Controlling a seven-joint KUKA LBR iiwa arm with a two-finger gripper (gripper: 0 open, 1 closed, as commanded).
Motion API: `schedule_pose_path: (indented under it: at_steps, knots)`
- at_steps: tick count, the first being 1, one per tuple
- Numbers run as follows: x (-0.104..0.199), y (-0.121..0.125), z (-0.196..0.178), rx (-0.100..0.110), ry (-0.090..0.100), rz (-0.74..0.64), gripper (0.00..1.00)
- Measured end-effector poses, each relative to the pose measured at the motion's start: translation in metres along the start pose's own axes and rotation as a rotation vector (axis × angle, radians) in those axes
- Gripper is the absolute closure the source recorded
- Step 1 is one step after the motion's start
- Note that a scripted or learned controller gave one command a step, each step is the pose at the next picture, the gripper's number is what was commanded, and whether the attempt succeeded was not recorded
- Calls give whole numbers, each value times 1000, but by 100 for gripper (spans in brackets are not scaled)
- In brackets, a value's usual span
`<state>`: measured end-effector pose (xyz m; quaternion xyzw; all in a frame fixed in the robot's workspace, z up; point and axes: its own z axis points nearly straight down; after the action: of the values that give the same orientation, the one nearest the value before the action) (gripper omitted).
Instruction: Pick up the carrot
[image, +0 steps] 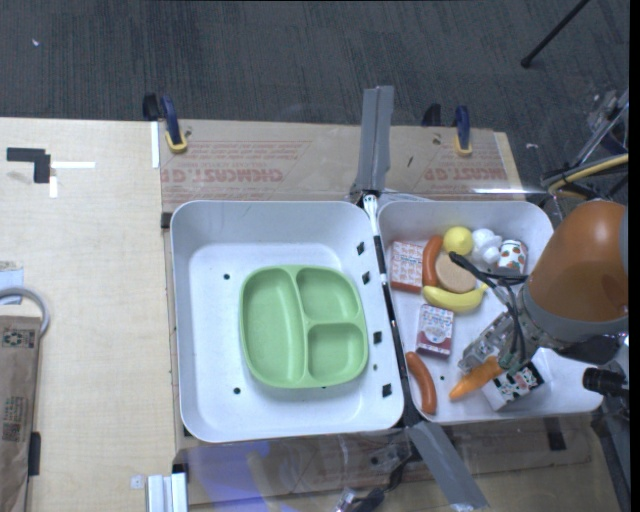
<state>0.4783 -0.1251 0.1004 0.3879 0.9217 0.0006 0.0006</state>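
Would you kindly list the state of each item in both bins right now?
Small orange carrot: lying tilted in the right bin, at the tool.
Green three-compartment plastic tray: flat in the left bin.
Yellow banana: lying on its side.
Red sausage: lying flat, near the bin's front-left corner.

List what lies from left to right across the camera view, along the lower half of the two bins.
Green divided plate in the left bin → red sausage → carrot → gripper just above the carrot → small white carton.
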Motion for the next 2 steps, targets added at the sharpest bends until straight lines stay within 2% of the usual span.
schedule_pose_path:
  at_steps: [1, 2]
  knots:
    - [0, 0, 0, 0, 0, -1, 0]
    - [-1, 0, -9, -1, -1, 2, 100]
